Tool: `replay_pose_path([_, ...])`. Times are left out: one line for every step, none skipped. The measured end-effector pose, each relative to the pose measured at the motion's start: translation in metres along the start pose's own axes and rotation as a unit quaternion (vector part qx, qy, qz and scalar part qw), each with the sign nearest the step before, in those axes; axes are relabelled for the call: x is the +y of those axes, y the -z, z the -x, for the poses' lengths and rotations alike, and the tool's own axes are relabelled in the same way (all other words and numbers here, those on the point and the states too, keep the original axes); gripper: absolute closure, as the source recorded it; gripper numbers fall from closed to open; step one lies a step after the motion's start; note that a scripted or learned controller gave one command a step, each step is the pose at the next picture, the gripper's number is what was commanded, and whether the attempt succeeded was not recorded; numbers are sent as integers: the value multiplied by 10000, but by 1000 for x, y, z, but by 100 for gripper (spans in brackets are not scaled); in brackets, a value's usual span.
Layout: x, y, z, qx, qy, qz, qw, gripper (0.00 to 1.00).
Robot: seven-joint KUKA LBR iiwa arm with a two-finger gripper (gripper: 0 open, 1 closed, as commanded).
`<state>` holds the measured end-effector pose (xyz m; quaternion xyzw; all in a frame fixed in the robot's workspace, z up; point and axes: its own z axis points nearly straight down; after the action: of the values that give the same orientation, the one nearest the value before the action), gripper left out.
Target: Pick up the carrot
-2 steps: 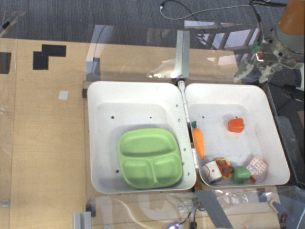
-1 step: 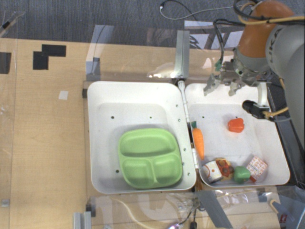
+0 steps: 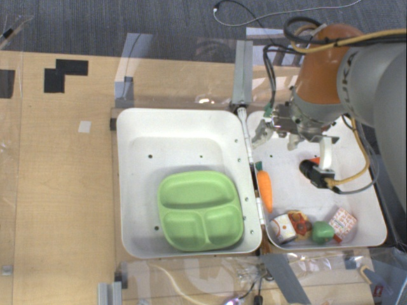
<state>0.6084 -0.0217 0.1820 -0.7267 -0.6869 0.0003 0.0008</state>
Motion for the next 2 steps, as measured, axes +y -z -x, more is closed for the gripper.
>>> replay_pose_path([1, 7, -1, 4, 6, -10, 10000, 100])
replay_pose_path([3, 14, -1, 6, 17, -20, 10000, 100])
